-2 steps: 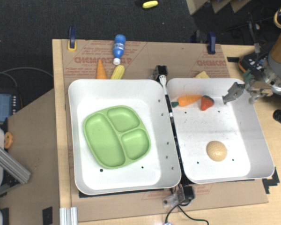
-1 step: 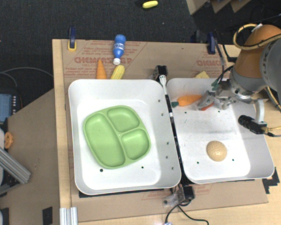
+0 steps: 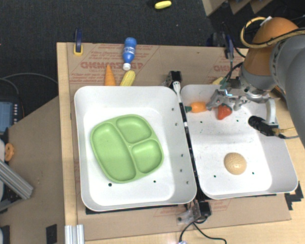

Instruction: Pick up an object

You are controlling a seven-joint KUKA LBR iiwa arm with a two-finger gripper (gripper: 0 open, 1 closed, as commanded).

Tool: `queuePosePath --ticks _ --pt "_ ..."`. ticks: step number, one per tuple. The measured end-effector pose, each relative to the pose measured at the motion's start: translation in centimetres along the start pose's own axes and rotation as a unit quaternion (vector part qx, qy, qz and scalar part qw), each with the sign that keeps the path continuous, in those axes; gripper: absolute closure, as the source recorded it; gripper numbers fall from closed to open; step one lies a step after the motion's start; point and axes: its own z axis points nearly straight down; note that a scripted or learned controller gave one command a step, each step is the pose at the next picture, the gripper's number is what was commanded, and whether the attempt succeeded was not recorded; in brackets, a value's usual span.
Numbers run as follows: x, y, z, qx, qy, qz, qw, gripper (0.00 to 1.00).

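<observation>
Nearest me sits a tan ball (image 3: 235,163); my gripper (image 3: 224,102) hovers over a red piece (image 3: 223,112), grip unclear.

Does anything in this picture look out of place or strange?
Yes. A bottle, a carrot and a corn cob lie on the bench behind the left bin, outside both bins. A yellow thing lies on the dark floor beyond the bench. Nothing looks spilled or broken.

Two bins on a brown surface (image 3: 142,55)

Left bin (image 3: 86,151) and right bin (image 3: 274,161) sit side by side; a bottle (image 3: 129,53), carrot (image 3: 109,76) and corn cob (image 3: 127,78) lie near the far edge.
</observation>
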Motion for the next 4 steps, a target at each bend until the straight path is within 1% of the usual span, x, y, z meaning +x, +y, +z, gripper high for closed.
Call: queuePosePath --ticks 1,2,3,4 --pt "2.7 -0.8 -0.2 -0.009 -0.007 0.001 0.9999 0.0" --pt "3.4 -0.6 -1.3 -0.009 0.001 0.0 1.0 1.0" --pt "17.6 -0.4 -16.2 -0.007 0.007 -0.01 0.9999 1.0" --pt "16.6 -0.6 -15.1 0.001 0.005 -0.003 1.0 0.0"
